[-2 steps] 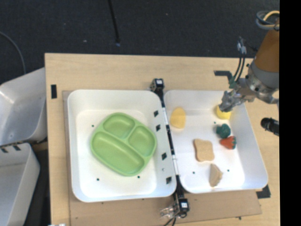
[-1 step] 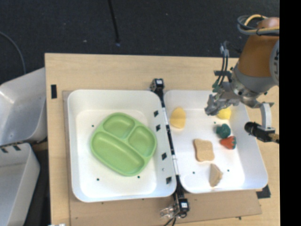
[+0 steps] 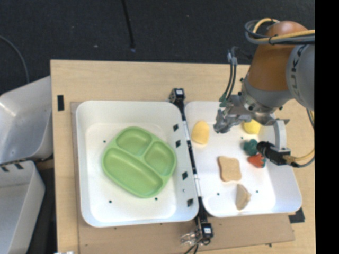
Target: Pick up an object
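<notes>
The grey two-finger gripper [image 3: 229,121] hangs over the right shallow white bin [image 3: 283,194]; whether anything sits between its tips cannot be told, nor how they are set. Just left of it lies a pale yellow rounded lump [image 3: 200,133]. Just right of it a bright yellow piece [image 3: 251,126] shows partly under the wrist. Below and to the right are a dark green small piece [image 3: 250,145] and a red small piece [image 3: 256,161], close together. Below lies a tan toast-shaped slice [image 3: 229,169], and further below a beige wedge-shaped chunk [image 3: 242,196]. Far left, in the left shallow white bin [image 3: 90,205], rests a light green divided plastic plate [image 3: 138,161].
</notes>
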{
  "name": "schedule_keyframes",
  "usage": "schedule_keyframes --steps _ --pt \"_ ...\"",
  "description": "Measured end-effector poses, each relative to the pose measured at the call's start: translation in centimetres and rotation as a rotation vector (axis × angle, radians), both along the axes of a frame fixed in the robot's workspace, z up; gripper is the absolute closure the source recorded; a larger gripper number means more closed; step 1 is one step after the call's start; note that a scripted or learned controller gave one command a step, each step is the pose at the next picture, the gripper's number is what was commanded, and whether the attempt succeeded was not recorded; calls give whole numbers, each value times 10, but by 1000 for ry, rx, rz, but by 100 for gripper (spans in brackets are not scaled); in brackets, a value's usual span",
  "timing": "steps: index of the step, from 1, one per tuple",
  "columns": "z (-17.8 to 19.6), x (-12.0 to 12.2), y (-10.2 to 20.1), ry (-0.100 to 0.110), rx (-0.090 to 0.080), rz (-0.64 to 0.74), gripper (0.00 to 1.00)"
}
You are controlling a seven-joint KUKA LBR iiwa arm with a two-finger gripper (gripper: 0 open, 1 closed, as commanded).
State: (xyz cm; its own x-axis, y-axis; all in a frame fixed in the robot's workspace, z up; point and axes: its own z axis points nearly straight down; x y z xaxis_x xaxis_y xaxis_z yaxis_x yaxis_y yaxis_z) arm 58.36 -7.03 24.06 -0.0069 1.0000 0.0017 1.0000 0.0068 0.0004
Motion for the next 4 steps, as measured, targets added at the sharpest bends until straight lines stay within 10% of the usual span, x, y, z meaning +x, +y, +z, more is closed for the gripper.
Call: schedule_keyframes --steps 3,4 --pt "-2 -47 152 -2 0 1 100" --pt "-3 -46 148 -1 -1 -5 0"
